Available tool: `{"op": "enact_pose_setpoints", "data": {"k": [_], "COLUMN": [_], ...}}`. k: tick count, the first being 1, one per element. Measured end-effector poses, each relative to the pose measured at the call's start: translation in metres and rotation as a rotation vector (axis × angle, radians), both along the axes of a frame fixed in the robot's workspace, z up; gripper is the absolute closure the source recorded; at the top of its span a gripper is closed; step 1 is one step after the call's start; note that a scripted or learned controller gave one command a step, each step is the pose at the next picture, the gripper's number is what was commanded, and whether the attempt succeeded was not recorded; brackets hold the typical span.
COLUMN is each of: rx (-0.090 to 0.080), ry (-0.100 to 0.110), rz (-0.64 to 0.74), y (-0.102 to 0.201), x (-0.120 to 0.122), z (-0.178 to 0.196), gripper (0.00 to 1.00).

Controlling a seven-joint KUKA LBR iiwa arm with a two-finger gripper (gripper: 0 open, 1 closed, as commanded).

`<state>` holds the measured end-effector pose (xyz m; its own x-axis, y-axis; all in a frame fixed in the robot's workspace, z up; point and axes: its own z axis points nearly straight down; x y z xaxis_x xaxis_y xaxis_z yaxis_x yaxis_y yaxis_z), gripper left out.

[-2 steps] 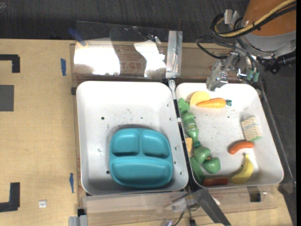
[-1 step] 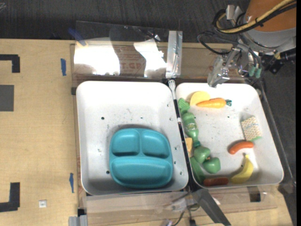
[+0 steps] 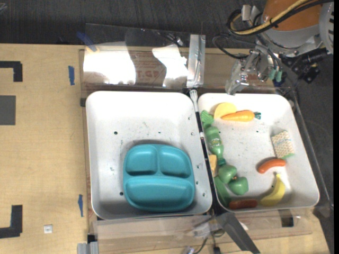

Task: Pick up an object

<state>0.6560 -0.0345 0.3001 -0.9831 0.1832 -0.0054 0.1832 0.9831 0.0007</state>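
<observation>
Above the right bin's (image 3: 304,157) far rim, end effector (image 3: 244,78) empty.

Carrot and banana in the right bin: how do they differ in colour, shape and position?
The carrot is orange with a green tip; the banana is yellow. The carrot is straight and lies crosswise near the right bin's far edge, below the gripper; the banana is curved and lies near the bin's front right corner. The carrot lies against a yellow piece; the banana lies just below an orange-red piece. Both lie flat in that bin, ungripped.
</observation>
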Motion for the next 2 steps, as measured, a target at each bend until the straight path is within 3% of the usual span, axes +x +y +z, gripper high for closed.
{"op": "enact_pose_setpoints", "data": {"k": [1, 2], "rx": [0.001, 0.001], "ry": [0.0, -0.01], "rz": [0.074, 0.074], "y": [0.027, 0.028], "x": [-0.039, -0.037], "z": [-0.014, -0.001], "gripper": [1.0, 1.0]}}
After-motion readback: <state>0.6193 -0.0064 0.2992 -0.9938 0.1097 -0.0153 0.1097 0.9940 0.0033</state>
